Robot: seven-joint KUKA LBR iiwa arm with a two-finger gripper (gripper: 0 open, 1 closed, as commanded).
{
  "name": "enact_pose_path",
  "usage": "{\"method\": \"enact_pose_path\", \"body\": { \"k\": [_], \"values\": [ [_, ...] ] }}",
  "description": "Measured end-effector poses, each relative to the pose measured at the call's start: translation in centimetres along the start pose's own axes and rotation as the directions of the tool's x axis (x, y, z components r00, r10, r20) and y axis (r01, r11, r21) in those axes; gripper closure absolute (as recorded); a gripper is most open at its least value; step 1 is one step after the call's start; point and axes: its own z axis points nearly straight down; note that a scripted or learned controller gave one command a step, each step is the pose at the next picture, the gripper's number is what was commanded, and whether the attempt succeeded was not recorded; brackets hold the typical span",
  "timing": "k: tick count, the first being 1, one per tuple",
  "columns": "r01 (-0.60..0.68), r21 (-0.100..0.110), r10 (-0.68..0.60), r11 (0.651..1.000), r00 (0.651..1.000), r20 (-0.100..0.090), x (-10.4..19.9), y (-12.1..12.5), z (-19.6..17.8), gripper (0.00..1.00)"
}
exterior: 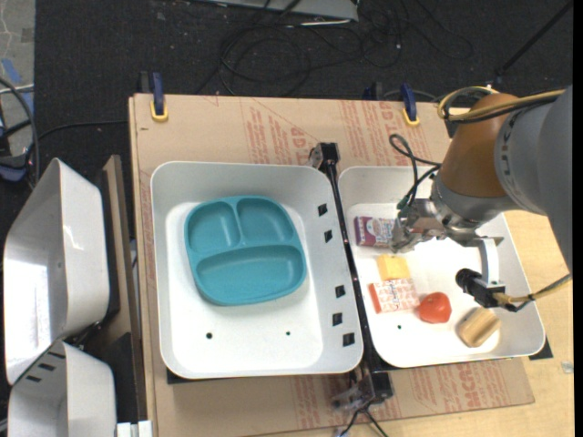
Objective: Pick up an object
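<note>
My gripper (407, 230) is low over the right bin (519, 340); its finger state I cannot tell. Just beside it: a purple packet (371, 230) to the left, a yellow block (394, 268) on the near side. Nearer lie a red-and-white packet (392, 295), a red tomato (434, 308) and a tan cylinder (477, 327). The left bin (173, 335) holds a teal divided plate (244, 249).

Legible markings: none I can read with confidence.

I see red printed lettering on the cardboard sheet (273, 121) covering the tabletop, running slantwise above the bins and along the lower edge, but I cannot make out the words. The purple packet (372, 230) and the red-and-white packet (392, 295) in the right bin (524, 340) carry print too small for me to read.
</note>
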Motion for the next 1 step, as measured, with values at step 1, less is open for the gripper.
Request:
{"method": "enact_pose_path", "body": {
  "k": [1],
  "values": [
    [0.004,-0.006,-0.004,1.0,1.0,0.001,0.06,1.07,-5.86,1.0]
  ]
}}
